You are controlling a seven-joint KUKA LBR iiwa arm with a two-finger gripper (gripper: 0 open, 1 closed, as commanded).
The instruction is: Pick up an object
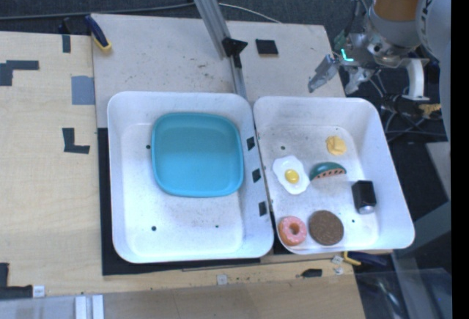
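The right bin (381,127) holds several toy foods: a fried egg (291,174), a small yellow piece (335,144), a watermelon slice (327,171), a black block (363,195), a pink donut (292,230) and a brown cookie (325,227). My gripper (338,81) hovers above the far edge of that bin, beyond all the objects. It is open and nothing sits between its fingers.
The left bin (121,163) carries a turquoise square plate (197,154). A slanted metal pole (212,9) rises behind the divide between the two bins. Cables trail across the dark floor at the top right.
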